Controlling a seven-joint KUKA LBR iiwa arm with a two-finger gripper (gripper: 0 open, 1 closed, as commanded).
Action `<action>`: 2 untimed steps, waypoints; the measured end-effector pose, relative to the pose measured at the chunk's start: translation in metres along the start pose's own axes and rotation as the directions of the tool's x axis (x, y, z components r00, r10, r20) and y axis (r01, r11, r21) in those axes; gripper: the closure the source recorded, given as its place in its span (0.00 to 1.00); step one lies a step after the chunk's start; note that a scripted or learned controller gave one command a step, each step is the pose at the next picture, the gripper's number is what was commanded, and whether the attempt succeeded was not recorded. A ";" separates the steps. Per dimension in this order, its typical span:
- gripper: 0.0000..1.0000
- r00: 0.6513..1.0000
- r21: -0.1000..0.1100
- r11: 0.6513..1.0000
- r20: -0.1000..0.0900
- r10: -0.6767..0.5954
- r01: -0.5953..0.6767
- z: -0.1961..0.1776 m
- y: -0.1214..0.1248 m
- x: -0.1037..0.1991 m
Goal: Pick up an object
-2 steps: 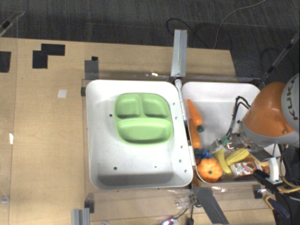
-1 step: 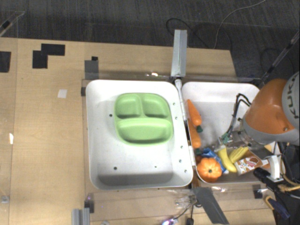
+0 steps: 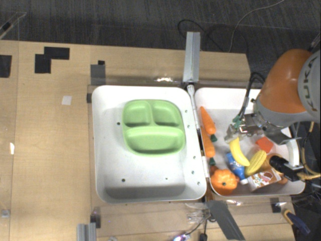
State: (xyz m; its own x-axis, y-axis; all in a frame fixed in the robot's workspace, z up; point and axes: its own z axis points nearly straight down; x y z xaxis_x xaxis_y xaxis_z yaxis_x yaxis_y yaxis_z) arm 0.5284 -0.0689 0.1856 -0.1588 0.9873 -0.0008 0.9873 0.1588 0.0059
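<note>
The grey arm (image 3: 288,92) with its orange band reaches in from the right over the right bin (image 3: 223,100), 1 of 2 shallow white bins side by side on the desk (image 3: 50,144); the jaws hang above the middle of that bin, and from this slant I cannot tell whether they stand open or closed; every loose object in this bin lies to the left of the jaws or toward the view's lower edge from them; just under the jaws, toward the lower edge, lies a yellow banana (image 3: 239,152), its upper end nearest to them; just right of the banana is a second yellow piece (image 3: 258,160), tilted, and above that a small red block (image 3: 265,144), to the lower right of the jaws; a blue object (image 3: 233,165) sits against the banana's lower left, partly under it; farther from the jaws, in the bin's lower left corner, rests a round orange fruit (image 3: 224,181), and to its right a red and white carton (image 3: 263,178); to the left of the jaws a carrot (image 3: 206,119) lies along the bin's left wall, with a second orange piece (image 3: 208,148) in line below it; well apart to the left, in the left bin (image 3: 108,134), lies a green divided plate (image 3: 153,125) with 3 compartments.
</note>
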 end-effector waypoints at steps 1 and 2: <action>0.00 1.000 0.001 1.000 0.000 0.000 0.000 0.000 0.000 0.000; 0.00 0.985 -0.007 0.985 0.000 0.173 -0.173 0.096 -0.014 -0.041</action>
State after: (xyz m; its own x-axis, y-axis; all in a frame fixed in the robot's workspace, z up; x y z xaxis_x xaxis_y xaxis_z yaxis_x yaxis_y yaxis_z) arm 0.5213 -0.1120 0.0900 0.0142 0.9999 0.0003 0.9998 -0.0142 0.0134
